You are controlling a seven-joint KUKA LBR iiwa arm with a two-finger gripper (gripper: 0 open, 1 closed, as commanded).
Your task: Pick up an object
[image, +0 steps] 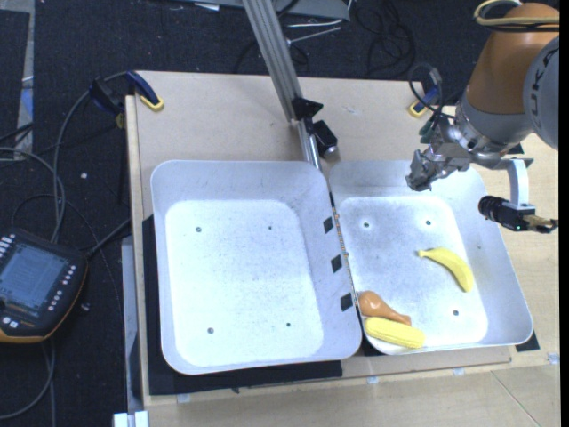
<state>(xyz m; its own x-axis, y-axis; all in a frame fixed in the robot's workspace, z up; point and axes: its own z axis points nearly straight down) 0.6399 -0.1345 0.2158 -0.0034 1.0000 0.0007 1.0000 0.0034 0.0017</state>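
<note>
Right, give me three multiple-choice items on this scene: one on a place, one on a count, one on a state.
1. Where does the curved yellow banana lie?
A. in the left white bin
B. in the right white bin
C. on the bench outside the bins

2. How many objects lie in that bin?
A. one
B. three
C. five

3. Where is the tool with respect to the objects?
A. above the bin's far edge, apart from all of them
B. touching the banana
C. pressing on the yellow corn cob

Answers: 1 B, the banana lies on the right bin's floor. 2 B, there is the banana, the corn cob and an orange-brown chicken leg-shaped piece. 3 A, bare bin floor lies between the tool and every object.
</note>
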